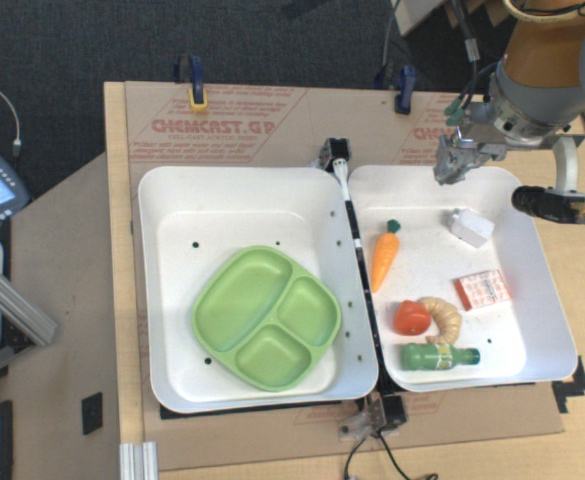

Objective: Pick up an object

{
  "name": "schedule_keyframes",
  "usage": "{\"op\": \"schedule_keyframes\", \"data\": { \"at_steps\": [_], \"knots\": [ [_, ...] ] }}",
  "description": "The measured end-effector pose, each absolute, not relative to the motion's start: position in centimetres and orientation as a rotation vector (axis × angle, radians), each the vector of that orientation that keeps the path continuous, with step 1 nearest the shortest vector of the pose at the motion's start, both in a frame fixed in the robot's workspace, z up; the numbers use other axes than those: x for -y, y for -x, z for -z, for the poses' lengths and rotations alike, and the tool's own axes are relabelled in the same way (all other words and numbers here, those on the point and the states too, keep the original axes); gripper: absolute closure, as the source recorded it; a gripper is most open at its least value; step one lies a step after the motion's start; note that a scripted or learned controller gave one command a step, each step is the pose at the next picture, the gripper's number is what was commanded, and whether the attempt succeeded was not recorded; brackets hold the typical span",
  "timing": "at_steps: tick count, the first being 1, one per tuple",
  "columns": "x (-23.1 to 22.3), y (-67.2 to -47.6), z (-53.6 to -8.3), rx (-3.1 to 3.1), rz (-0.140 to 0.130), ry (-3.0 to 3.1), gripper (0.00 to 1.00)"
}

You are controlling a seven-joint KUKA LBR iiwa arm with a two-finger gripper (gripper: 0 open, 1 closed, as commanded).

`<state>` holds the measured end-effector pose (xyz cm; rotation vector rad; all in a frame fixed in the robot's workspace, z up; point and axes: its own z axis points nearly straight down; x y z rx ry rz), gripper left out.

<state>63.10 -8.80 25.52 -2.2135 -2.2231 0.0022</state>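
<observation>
The right bin (542, 353) holds an orange carrot (383, 253), a red tomato (411, 317), a tan curved croissant-like piece (445, 316), a green bottle (439, 357) lying on its side, a small red-and-white box (482, 289) and a pale grey block (470, 227). My gripper (452, 171) hangs over the far edge of the right bin, above and a little behind the grey block. Nothing shows between its fingertips.
A green three-compartment plate (265, 317) lies in the left bin (162, 268). A black brush-like tool (347, 208) runs along the divide between the bins. Two clamps (197, 80) stand on the cardboard's far edge.
</observation>
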Motion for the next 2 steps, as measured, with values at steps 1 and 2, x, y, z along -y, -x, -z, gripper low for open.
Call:
{"op": "schedule_keyframes", "data": {
  "at_steps": [1,2],
  "knots": [
    [4.1,-60.9,-25.8,2.224,0.000,2.214,1.00],
    [-0.5,-59.1,-23.8,2.223,-0.003,2.215,1.00]
  ]
}}
